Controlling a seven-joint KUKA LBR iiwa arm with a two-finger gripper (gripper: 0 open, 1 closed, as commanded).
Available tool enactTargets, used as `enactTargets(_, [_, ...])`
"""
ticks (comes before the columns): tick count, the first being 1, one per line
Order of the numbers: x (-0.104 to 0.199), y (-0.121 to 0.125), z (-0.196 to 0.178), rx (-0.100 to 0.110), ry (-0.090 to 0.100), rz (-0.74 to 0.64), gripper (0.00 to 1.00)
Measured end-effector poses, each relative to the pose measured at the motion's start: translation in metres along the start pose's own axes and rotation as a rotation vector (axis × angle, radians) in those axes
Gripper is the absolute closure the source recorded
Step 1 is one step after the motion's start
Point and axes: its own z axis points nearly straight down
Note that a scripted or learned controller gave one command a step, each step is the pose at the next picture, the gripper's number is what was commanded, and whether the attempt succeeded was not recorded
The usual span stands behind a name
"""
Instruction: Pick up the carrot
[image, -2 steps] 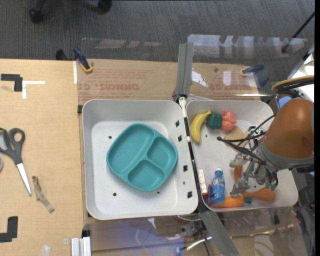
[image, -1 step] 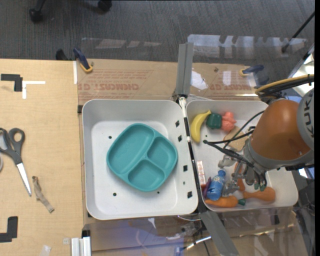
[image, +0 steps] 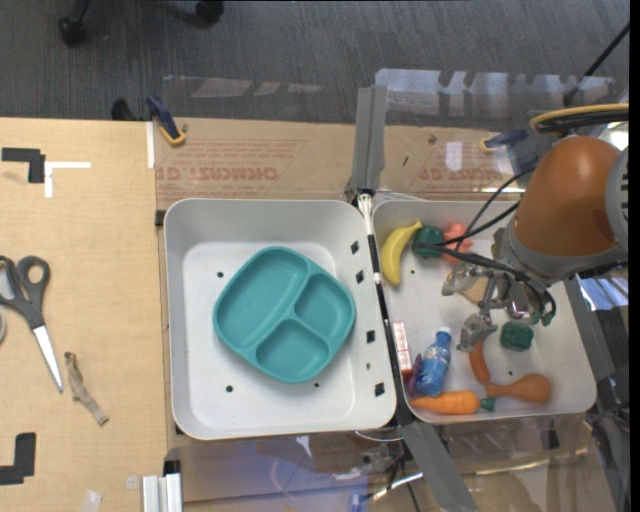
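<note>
Camera view
Landmark: right bin (image: 570, 330), one of two white bins side by side on the surface.
Carrot (image: 452, 403): lying flat along the near wall of the right bin, orange body with green end pointing right, untouched.
Hand (image: 488, 310): hovering above the middle of the right bin, well up from the carrot; fingers set narrowly apart, nothing between them.
Arm (image: 568, 198): reaching in over the right bin's far right corner, orange band above the wrist.
Banana (image: 396, 250): near the right bin's far left corner, curved along its left wall.
Blue bottle (image: 432, 364): left part of the right bin, just above the carrot.
Orange gourd-like piece (image: 520, 388): right of the carrot, near the same wall.
Dark green piece (image: 517, 336): just right of the hand.
Teal divided plate (image: 286, 314): in the left bin (image: 190, 400), left of the right bin.
Scissors (image: 32, 310): on the surface, far left of both bins.
</note>
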Motion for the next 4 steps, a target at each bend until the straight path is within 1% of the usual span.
enactTargets(1, [0.061,0.007,0.023,0.003,-0.019,0.01,0.0])
enactTargets(2, [0.027,0.009,0.029,0.001,0.0,0.256,0.0])
enactTargets(3, [0.066,0.008,0.024,0.0,-0.025,0.141,0.0])
enactTargets(4, [0.042,0.002,0.029,0.001,0.002,0.486,0.0])
